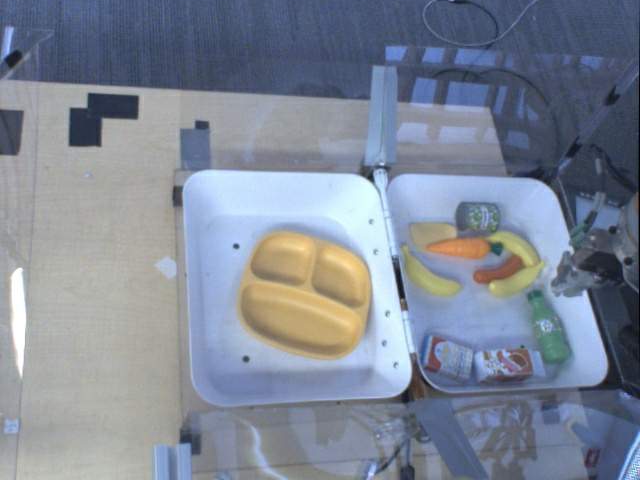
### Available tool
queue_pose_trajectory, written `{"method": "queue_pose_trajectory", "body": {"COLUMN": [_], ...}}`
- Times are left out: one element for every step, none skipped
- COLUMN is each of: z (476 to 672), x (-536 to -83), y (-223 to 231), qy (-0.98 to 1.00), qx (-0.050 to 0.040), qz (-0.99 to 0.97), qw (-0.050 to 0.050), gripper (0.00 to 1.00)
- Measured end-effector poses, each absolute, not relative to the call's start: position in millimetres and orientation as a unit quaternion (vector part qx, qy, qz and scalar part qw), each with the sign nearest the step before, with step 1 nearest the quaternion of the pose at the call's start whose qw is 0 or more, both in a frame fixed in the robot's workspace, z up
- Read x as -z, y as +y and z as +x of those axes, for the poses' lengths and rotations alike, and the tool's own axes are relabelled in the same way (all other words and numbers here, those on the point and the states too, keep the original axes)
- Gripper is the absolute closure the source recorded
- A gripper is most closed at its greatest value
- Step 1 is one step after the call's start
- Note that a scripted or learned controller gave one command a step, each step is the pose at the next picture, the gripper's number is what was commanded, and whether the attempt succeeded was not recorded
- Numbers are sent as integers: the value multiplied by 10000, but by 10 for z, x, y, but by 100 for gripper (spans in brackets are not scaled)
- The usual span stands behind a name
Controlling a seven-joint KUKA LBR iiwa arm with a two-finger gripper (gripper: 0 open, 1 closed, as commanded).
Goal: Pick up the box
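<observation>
A red and white box (508,365) lies on its side near the front edge of the right bin (575,208). A second small red and white carton (447,358) lies just to its left. My gripper (566,278) hangs over the right rim of that bin, above and to the right of the box and well apart from it. A green bottle (548,328) lies between the gripper and the box. Nothing is seen held in the gripper.
The right bin also holds a dark can (478,217), a yellow wedge (430,234), a carrot (460,250), two bananas (430,274) (520,260) and a red sausage-like piece (497,270). The left bin (210,208) holds a yellow divided plate (303,293).
</observation>
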State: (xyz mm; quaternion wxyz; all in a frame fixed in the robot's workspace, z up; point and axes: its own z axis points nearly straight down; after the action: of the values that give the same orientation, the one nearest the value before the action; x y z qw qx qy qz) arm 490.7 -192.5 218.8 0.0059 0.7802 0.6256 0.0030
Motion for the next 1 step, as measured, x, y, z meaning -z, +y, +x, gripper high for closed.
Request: {"method": "queue_pose_trajectory", "body": {"z": [5400], "x": [-2211], "y": [-1961], "qy": [6059], "qx": [-10], "qz": [7955], "qw": [22], "gripper": [100]}}
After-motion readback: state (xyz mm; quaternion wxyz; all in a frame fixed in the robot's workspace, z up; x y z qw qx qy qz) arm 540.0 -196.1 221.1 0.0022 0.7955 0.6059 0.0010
